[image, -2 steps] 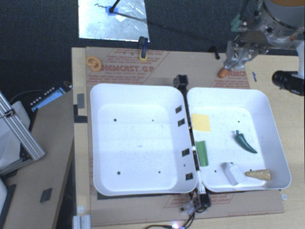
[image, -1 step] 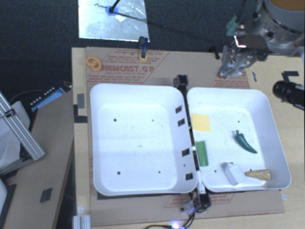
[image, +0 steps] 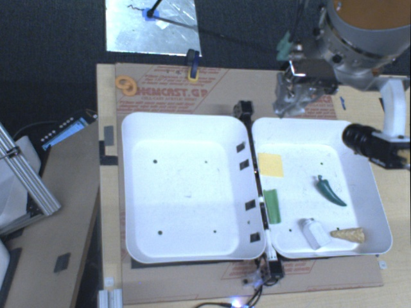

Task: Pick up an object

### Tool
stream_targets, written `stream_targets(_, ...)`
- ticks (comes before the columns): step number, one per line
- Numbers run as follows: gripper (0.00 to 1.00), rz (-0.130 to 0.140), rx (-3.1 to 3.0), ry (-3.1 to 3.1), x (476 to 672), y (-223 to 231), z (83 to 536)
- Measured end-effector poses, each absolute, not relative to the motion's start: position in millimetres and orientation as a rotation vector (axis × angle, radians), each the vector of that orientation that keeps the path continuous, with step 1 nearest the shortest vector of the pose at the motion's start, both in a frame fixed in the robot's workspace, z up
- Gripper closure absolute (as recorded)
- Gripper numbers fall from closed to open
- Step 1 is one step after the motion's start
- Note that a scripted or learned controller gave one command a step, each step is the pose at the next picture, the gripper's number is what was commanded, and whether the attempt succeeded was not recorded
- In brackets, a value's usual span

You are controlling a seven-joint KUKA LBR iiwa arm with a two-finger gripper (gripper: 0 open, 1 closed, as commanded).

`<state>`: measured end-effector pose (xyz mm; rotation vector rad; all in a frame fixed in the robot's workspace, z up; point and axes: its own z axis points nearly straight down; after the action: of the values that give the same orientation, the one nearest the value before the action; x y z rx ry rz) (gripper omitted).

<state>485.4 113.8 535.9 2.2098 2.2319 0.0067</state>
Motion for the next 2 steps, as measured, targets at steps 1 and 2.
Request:
stream_targets(1,1.0,0.005,2.212,2.231,486.1,156,535)
stream_targets(2,1.0,0.005,2.214,2.229,486.2,195,535)
